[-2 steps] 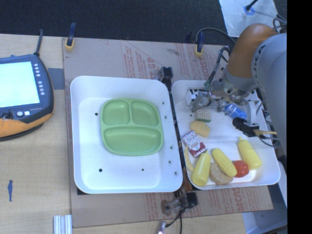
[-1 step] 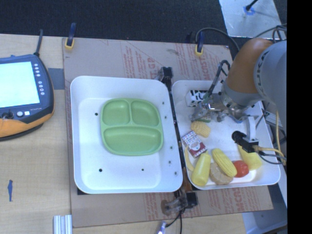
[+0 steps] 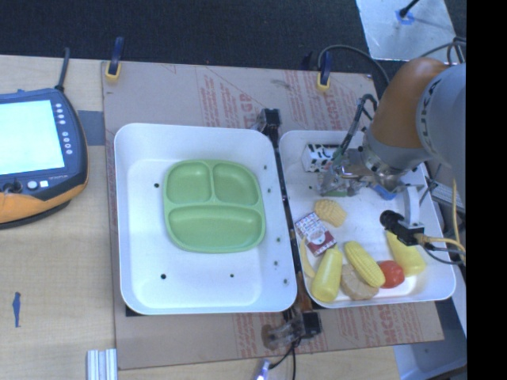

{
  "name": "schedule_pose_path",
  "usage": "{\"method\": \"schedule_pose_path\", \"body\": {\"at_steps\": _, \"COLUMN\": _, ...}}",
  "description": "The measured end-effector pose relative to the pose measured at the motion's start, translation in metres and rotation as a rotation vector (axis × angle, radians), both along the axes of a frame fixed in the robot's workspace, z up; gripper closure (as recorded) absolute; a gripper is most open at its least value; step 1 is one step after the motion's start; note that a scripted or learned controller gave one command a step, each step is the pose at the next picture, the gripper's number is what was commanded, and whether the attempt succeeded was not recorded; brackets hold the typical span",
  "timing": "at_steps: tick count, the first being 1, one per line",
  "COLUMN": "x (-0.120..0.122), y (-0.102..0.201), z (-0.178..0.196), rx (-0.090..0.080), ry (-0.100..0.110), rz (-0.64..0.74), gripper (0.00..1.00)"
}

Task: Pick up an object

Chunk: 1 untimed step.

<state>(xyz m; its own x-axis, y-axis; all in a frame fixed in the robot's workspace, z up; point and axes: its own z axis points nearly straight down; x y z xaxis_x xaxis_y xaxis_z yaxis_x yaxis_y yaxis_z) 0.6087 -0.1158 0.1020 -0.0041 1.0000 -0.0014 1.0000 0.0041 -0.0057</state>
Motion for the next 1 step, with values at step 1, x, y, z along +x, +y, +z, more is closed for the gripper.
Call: {"method": "schedule_pose_path", "body": {"at_steps": 1, "x": -0.0306, "y": 0.0521, "z": 0.0906, "rx": 0.002, "ry": -0.004, "rz": 0.0, "gripper": 1.0}}
